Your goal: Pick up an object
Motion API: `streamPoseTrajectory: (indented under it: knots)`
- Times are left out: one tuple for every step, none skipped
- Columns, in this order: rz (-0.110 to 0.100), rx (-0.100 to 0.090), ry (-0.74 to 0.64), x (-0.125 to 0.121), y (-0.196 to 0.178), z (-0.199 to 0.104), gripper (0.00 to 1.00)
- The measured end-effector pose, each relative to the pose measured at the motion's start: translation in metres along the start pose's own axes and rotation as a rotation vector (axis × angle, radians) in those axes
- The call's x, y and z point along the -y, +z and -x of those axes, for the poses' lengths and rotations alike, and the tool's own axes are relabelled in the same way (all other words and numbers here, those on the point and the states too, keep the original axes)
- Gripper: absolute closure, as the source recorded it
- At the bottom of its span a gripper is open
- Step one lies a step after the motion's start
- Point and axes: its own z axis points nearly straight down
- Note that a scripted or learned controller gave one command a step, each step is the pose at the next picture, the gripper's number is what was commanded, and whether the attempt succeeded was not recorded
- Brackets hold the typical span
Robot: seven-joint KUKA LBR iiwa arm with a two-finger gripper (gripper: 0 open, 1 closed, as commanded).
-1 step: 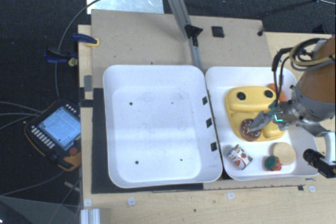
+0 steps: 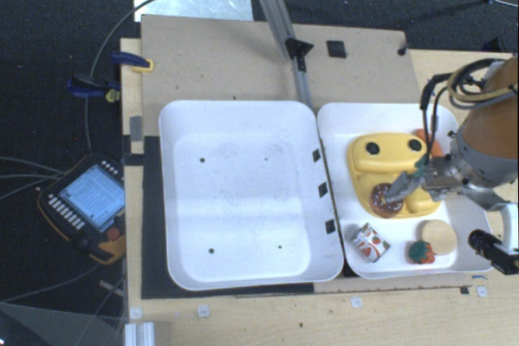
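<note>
My gripper (image 2: pixel 399 192) reaches in from the right and sits low over the right bin (image 2: pixel 340 134). Its tip is at a round brown and pink doughnut-like object (image 2: pixel 383 201), which lies against the front of a large yellow toy (image 2: pixel 385 158) with black spots. Nearer the front of this bin lie a small red and white carton (image 2: pixel 369 243), a green and red strawberry-like piece (image 2: pixel 420 253) and a tan round disc (image 2: pixel 439 234). An orange object (image 2: pixel 435 146) peeks out behind the arm's cables. Whether anything is held cannot be made out.
The left bin (image 2: pixel 243 198) sits beside the right one. A slanted metal pole (image 2: pixel 272 0) crosses the back of the bench. A teach pendant (image 2: pixel 87 202) lies on the floor at left, and clamps (image 2: pixel 122 69) grip the bench's left edge.
</note>
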Motion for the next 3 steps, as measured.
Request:
streamPoseTrajectory:
  knots:
    - [-0.005,-0.002,0.002,0.003,0.047,-0.009,0.0]
    - [0.009,-0.003,0.004,0.001,0.083,-0.006,0.0]
    - [0.044,-0.003,0.0,-0.012,0.107,-0.012,0.0]
